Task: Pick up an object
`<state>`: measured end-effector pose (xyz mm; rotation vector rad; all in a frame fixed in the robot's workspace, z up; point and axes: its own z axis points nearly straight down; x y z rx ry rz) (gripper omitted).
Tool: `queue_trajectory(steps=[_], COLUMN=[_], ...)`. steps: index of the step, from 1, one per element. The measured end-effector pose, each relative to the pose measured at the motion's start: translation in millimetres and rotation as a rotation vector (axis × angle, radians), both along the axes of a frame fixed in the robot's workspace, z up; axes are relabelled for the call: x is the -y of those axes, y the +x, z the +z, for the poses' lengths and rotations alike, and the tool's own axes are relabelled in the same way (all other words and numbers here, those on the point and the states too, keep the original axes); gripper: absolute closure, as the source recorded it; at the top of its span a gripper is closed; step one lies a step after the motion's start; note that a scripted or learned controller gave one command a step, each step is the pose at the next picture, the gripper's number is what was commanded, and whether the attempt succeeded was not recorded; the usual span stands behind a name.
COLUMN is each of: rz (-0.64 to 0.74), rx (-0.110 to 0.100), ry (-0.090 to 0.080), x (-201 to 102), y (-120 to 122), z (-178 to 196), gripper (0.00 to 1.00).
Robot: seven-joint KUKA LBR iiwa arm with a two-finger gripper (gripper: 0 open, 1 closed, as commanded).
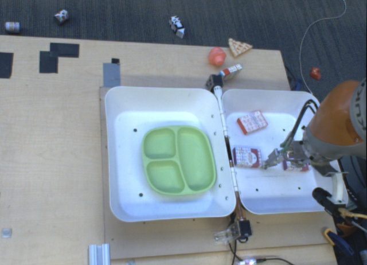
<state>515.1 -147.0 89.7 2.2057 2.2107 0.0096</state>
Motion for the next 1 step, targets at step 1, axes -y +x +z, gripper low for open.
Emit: queue_trajectory(steps=[1], rz=[0.000], rx=[0.010], ry=[-0.005], x=[1.6], y=[2.9], z=[12.8], gripper=[1.00])
